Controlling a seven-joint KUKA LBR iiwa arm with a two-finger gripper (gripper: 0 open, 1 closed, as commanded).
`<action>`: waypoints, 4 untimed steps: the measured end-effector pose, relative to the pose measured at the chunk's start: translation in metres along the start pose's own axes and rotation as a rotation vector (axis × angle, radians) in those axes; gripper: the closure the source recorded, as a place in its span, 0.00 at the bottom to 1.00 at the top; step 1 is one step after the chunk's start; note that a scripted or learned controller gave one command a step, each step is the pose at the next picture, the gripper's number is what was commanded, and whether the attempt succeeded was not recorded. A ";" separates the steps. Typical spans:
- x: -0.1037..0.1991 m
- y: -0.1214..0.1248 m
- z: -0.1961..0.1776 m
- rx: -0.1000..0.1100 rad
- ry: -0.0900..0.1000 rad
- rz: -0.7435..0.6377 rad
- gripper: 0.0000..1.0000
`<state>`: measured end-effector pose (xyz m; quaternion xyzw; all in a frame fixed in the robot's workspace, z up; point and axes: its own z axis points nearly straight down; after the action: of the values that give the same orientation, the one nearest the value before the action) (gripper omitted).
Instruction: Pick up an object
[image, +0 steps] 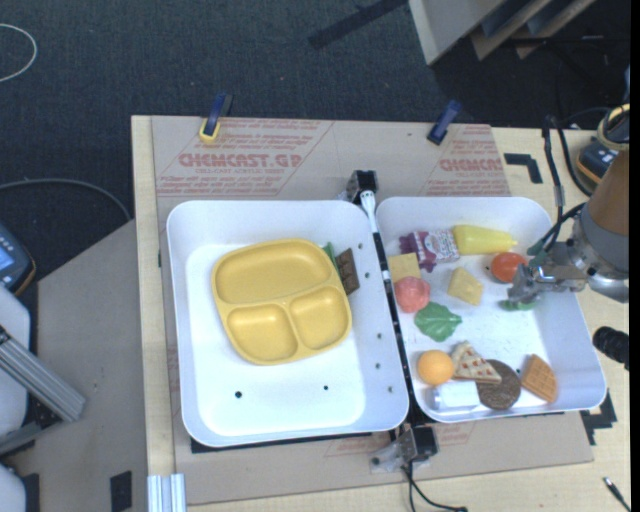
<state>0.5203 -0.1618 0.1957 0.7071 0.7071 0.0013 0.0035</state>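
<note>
Red toy tomato (507, 266) sits in the right bin (575, 345), just beside my hand (522, 291); whether the hand is spread or pressed together I cannot tell. Descending off-centre could nudge it away toward the yellow pepper (483, 238).

Arm reaching in from the right, gripper low over the right bin

The grey arm (612, 225) enters from the right edge, its wrist bent down and leftward. The gripper (522, 292) sits at the end of it, pointing down and left near the bin's right side. Its metal fingers are small and blurred, so their spacing cannot be made out.
</note>
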 end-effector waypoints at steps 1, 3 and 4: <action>0.000 0.001 -0.031 0.000 0.000 -0.001 1.00; 0.084 0.060 -0.014 0.002 0.003 -0.006 1.00; 0.127 0.097 -0.011 0.001 0.003 -0.006 1.00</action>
<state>0.6174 -0.0344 0.2072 0.7050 0.7092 0.0020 0.0018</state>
